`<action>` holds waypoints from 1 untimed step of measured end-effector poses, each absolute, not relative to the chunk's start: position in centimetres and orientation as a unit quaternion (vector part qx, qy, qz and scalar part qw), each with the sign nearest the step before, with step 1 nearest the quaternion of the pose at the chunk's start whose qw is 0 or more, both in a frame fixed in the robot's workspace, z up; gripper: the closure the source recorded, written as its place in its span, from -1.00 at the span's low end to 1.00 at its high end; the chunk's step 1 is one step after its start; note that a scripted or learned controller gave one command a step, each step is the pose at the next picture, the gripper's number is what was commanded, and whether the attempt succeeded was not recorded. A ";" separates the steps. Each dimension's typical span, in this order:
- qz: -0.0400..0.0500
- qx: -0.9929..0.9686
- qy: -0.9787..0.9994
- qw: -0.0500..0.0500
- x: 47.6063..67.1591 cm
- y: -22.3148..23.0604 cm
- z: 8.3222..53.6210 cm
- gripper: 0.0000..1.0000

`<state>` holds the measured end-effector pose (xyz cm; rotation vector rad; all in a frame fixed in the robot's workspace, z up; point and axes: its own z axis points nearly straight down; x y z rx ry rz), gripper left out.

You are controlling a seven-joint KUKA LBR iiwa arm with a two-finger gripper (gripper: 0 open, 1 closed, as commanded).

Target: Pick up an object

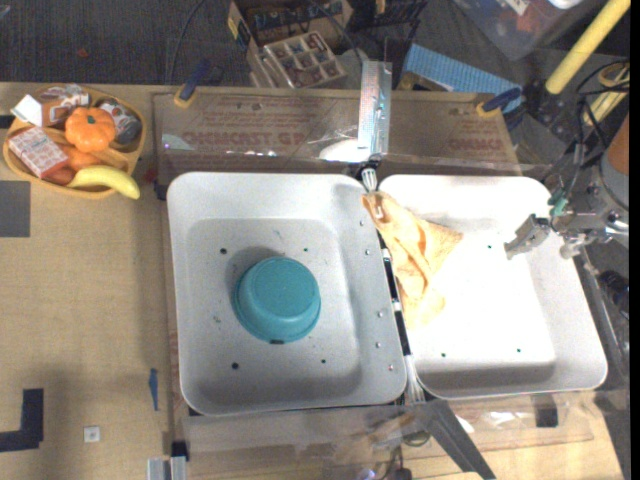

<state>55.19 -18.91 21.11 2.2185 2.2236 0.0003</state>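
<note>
Gripper: my gripper is hovering over the right bin, holding nothing; finger spread, I cannot tell.
Cloth: the cloth is lying along that bin's left wall.
Bowl: the bowl is sitting in the left bin.

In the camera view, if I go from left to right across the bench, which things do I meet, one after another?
Basket of toy food → left white bin → teal bowl → yellow cloth → bare floor of the right white bin → end effector.
</note>
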 end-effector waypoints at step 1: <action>0.000 0.724 0.690 0.000 60.3 -12.8 12.6 -1.00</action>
